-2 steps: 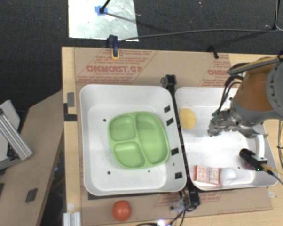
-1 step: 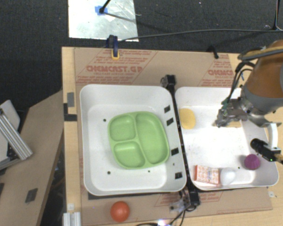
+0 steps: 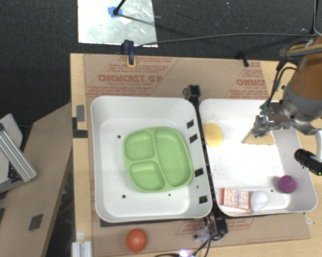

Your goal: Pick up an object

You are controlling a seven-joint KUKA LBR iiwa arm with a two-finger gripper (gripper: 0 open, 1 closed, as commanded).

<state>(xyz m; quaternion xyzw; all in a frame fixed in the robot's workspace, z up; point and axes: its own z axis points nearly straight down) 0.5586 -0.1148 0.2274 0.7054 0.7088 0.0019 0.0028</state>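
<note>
Tool [image 3: 261,126] low over the right bin [image 3: 241,116], near its 1 o'clock corner, carried in from 3 o'clock on the grey arm [image 3: 305,108] with its orange band [image 3: 313,71]; cannot tell whether open or closed, nothing seen gripped. Several loose things in that bin, none singled out by the task: a yellow ball [image 3: 213,134] at the bin's 9 o'clock side, round, so no long axis to speak of; a purple ball [image 3: 287,184] toward 4 o'clock, likewise round; a small red-and-white packet [image 3: 236,198] at about 6 o'clock, lying flat, long axis running roughly 9 to 3 along the front wall; a white rounded object [image 3: 259,199] touching the packet's 3 o'clock end. In the left bin [image 3: 105,143], a green divided tray [image 3: 157,159] lying flat, three compartments, long axis tilted roughly 11 to 5. Both bins white, shallow, side by side on a desk [image 3: 150,76] covered with brown printed paper, black clips along the seam between the bins. An orange ball [image 3: 136,240] on the desk just outside the left bin's front edge. Beyond the desk at 12 o'clock, dark floor with a shiny grey sheet [image 3: 116,15] taped down; at 9 o'clock, an aluminium rail [image 3: 11,154].
</note>
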